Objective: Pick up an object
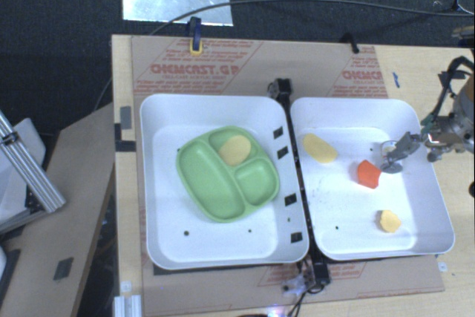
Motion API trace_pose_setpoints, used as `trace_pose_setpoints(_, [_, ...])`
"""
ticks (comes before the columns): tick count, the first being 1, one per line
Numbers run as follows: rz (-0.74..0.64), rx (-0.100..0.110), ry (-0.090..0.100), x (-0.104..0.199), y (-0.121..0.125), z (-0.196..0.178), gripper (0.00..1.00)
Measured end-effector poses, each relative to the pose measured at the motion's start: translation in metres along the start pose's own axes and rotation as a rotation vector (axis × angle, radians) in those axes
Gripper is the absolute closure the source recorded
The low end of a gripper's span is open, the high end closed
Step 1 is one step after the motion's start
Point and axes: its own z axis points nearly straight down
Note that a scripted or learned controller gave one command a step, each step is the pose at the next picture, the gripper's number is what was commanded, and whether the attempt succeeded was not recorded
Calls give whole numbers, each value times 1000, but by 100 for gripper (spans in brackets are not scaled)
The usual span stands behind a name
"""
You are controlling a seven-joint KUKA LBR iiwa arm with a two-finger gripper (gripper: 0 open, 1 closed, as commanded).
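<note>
Closing on target: gripper [391,157] low in right bin [427,197], tips just beside orange block [369,174], upper right of it. Grip state: cannot tell, too small and blurred. Nothing visibly held. Step judged as approach, grasp not yet made. Next move likely calls for shift toward block, straddle, squeeze, lift. Block: small, bright orange, chunky, sitting mid-bin on white floor. Also there: 1 pale yellow piece [320,148] upper left, 1 small yellow piece [389,220] lower down. Left bin [159,234]: green divided plate [215,193] with 1 yellow lump [235,150].
</note>
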Motion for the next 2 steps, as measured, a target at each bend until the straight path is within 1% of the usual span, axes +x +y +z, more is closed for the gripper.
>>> trace_pose_setpoints(1, [-4,-12,-3,1,3,-7,0])
trace_pose_setpoints(2, [-3,-9,-2,4,11,39,0])
